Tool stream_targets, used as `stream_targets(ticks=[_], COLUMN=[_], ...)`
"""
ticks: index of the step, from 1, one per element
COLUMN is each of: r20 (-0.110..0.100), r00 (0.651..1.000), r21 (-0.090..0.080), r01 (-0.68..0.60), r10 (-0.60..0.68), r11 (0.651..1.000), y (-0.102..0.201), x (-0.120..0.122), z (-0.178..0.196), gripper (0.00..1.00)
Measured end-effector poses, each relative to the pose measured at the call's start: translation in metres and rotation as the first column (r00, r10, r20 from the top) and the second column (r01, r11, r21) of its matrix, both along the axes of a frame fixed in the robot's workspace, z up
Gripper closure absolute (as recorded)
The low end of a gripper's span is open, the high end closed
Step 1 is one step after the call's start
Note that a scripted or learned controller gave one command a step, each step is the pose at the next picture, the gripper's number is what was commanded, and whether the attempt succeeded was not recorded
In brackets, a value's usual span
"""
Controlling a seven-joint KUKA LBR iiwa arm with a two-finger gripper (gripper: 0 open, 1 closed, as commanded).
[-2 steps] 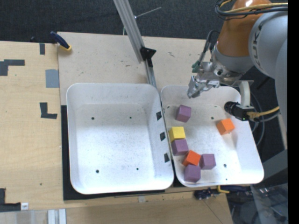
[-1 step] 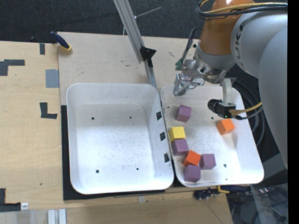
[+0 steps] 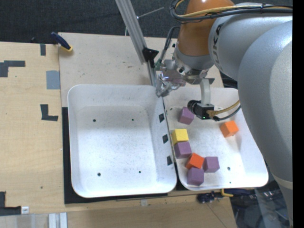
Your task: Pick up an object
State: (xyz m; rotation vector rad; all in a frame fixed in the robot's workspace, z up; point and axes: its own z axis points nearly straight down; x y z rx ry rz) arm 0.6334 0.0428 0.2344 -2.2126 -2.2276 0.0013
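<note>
**A:** Going by the camera view, where was the gripper [image 3: 167, 82]?

**B:** High over the back of the bench, near the far end of the wall shared by the left bin [image 3: 114, 182] and the right bin [image 3: 251, 167]. The wrist and the orange band above it covered the working end, so I could not tell whether it was released, clenched, or holding anything. Nothing showed beneath it.

**A:** And the things to pick?

**B:** All lay in the right bin, toward the camera from the tool. The nearest was a purple cube [image 3: 186, 115], just below and slightly right of the wrist. A yellow cube [image 3: 180, 136] sat closer to the dividing wall, with a second purple cube [image 3: 183, 149] touching its near side. Further forward, an orange-red cube [image 3: 194, 161] was wedged between a purple cube [image 3: 211, 164] and another purple one [image 3: 195, 175]. A lone orange cube [image 3: 229, 128] stood apart, toward the right.

**A:** Any long axis to line up on?

**B:** None; they were cubes, each turned a little askew from the bin walls. I judged the first purple cube the easiest, being nearest and free on every side.
</note>
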Motion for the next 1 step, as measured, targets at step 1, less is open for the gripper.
stream_targets(ticks=[1], r20=[0.001], r00=[1.0], r21=[0.0], r01=[0.0], r10=[0.0], r11=[1.0], y=[0.0511], x=[-0.0007], z=[0.0032], gripper=[1.0])
